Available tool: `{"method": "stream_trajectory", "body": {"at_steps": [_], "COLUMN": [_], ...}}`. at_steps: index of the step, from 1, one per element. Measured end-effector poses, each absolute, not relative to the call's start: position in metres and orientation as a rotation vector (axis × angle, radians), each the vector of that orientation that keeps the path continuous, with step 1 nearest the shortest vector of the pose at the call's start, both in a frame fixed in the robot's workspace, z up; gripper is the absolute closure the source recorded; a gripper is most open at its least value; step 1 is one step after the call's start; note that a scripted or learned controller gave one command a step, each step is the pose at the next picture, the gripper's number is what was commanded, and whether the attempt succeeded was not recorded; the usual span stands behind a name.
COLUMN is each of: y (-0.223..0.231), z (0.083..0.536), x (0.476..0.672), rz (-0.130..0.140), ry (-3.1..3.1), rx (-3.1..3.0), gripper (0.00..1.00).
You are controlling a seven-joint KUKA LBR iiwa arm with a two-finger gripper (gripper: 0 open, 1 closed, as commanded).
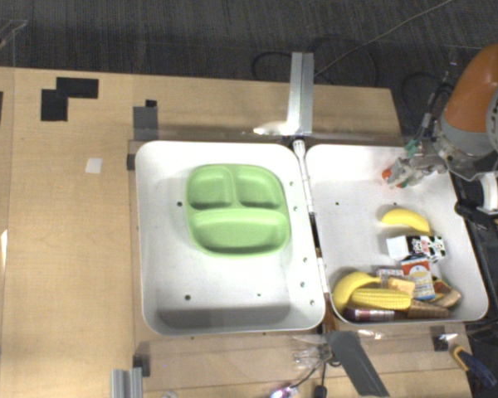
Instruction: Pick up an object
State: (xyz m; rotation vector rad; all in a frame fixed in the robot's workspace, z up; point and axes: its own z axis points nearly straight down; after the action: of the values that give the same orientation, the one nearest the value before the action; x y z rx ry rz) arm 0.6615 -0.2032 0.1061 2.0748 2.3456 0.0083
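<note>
A: Position of the jaws [401, 175]?

B: Far right corner of the right bin [349, 172], low over its floor, hanging from the grey wrist with the orange band. Nothing sits between them that I can make out. Spread or pressed together, cannot tell; too small and blurred at this slant.

A: Nearest candidate object?

B: A small yellow banana [406, 219], lying alone on the bin floor. It lies toward the camera from the jaws, near but apart. Long axis runs roughly left-right across the view, with a slight curve. My reading: the approach needs a short move toward the bin's near side, then closing across the banana's short width.

A: Other contents of that bin?

B: Just beyond the small banana, a white carton with dark print [417, 245]. Then a crowded heap in the near corner: a larger banana [354, 286], an ear of corn [380, 298], a red-and-white packet [417, 270], plus some brownish items I cannot identify. These touch and overlap; a grasp there risks catching two things.

A: Left bin?

B: The left bin [162, 222] holds one green divided tray [235, 208], three compartments, lying flat near the middle. Well apart from the arm.

A: Bench?

B: The bench [58, 222] is light wood, carrying both bins side by side.
</note>
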Motion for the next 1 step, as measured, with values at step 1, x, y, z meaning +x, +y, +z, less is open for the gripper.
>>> {"method": "stream_trajectory", "body": {"at_steps": [1], "y": [-0.125], "z": [0.1887], "x": [0.6714], "rz": [0.007], "ry": [2.512], "rx": [1.878], "gripper": [1.0]}}
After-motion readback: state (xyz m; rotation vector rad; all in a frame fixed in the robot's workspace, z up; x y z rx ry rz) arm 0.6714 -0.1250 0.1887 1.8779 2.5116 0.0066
